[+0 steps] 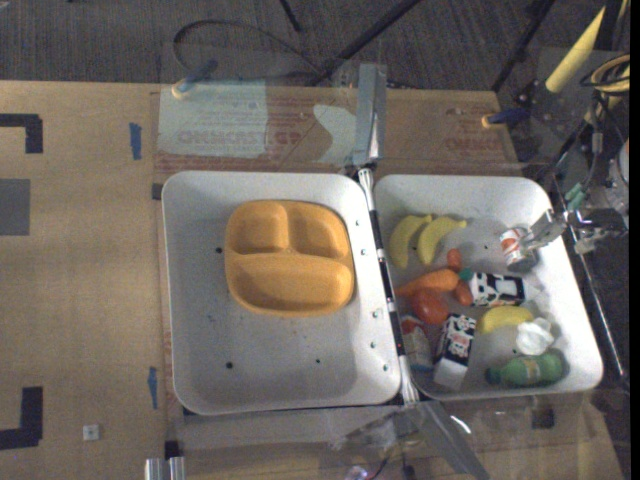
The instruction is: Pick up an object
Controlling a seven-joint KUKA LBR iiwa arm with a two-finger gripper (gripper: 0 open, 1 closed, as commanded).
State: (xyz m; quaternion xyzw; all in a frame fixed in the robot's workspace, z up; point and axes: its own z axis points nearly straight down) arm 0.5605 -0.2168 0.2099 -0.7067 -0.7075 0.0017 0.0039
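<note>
camera view is showing the toy food still lying in the right bin [585, 308], bananas [420, 236] nearest the orange tray [288, 258]. the gripper [535, 236] is hovering at the bin's right side; whether it is grasping anything, i cannot tell. judging so, nothing is lifted yet.

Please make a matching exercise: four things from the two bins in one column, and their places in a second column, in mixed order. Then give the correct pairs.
Things:
1. orange divided tray
2. yellow bananas
3. green bottle
4. black-and-white carton

Places:
A. near right corner of the right bin
B. middle of the left bin
C. far left part of the right bin
D. centre of the right bin, beside the carrot

Pairs: 1-B, 2-C, 3-A, 4-D
</note>
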